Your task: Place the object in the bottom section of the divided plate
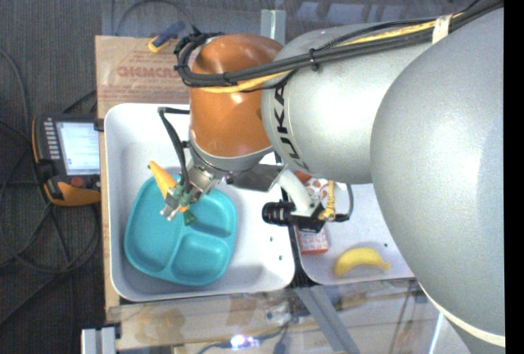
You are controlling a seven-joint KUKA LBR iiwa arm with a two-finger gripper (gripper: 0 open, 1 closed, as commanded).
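A teal divided plate (184,242) lies in the left white bin (123,131), toward its front. Over the plate's upper left rim is my gripper (176,201), hanging from the orange wrist band. A toy carrot (160,175) runs through the fingers: its orange body sticks out up and to the left, and its green top (188,218) shows below and to the right. The gripper is shut on the carrot. The carrot hangs above the plate's upper sections, and the plate's bottom section (196,262) lies nearer the front edge.
In the right bin (401,270) lie a yellow banana (360,260) and a red and white packet (312,240). The big grey arm covers most of the right bin. A teach pendant (70,152) sits left of the bench, and cardboard (135,78) lies behind the left bin.
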